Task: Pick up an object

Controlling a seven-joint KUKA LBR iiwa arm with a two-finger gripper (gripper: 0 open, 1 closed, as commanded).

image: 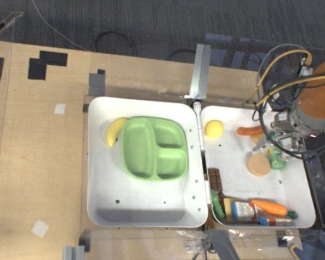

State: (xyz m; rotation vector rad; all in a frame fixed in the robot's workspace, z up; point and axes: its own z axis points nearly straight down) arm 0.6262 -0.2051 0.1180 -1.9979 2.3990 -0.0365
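Observation:
My gripper [282,142] hangs low over the right part of the right bin [296,184], under the grey wrist and orange band. Just beneath and beside it lie a small green object [276,160] and a tan round disc [258,165]. An orange-red sausage-like piece [248,131] lies to its left, partly covered by the cables. A yellow lemon [214,128] sits in the bin's far left corner. Along the front wall lie a bottle [241,210], an orange carrot [269,207] and a green piece [217,203]. A brown chocolate bar [214,179] lies by the left wall.
The left bin [101,194] holds a green divided plate [153,148] with a yellow banana [115,130] at its left side. Yellow and black cables [276,73] loop above the wrist. A metal post [200,74] stands behind the seam between the bins.

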